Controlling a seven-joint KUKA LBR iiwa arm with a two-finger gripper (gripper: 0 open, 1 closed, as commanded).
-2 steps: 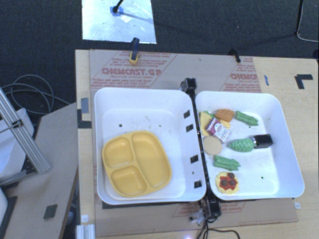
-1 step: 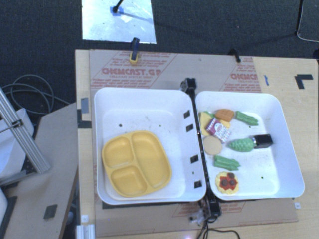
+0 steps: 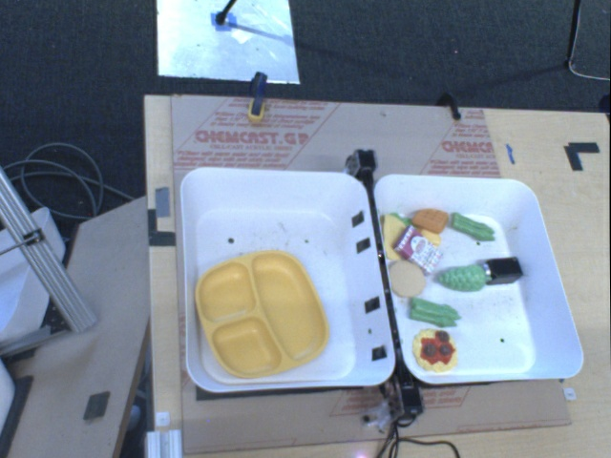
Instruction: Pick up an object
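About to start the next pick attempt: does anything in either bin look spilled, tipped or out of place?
Nothing stands out. The yellow divided tray lies flat in the left bin. The toy food, including the pizza piece and green bumpy piece, lies loosely clustered on the left side of the right bin, all inside its walls.

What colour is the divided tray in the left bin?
Yellow: the divided tray shows best in the camera view.

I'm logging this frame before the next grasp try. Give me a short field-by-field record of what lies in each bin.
left bin: yellow divided tray, lower left part
right bin: toy food in the left half
top row: orange piece, green pod
middle: red-and-white packet, tan disc, bumpy green piece touching a black block
bottom: second green pod, small pizza
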